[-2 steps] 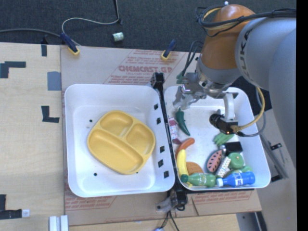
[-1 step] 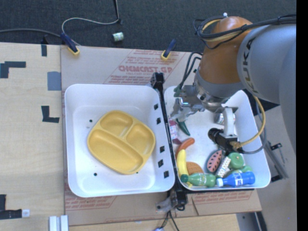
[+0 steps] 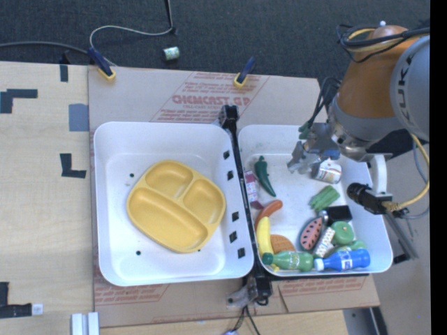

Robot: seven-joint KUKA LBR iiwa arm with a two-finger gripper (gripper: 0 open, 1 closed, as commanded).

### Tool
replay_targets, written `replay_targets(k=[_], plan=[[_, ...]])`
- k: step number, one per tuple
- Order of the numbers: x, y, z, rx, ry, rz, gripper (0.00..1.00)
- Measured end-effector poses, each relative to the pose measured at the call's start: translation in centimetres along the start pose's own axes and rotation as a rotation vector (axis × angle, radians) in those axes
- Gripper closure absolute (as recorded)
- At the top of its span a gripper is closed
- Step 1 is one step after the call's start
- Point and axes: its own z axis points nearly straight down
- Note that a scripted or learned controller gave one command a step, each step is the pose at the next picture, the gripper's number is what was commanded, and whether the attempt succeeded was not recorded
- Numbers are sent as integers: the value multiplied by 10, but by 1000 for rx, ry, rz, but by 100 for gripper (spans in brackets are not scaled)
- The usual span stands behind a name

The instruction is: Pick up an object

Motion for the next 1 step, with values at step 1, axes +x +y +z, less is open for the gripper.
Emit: replay_targets(k=[1], plan=[[18, 42, -1, 0, 2, -3, 100]])
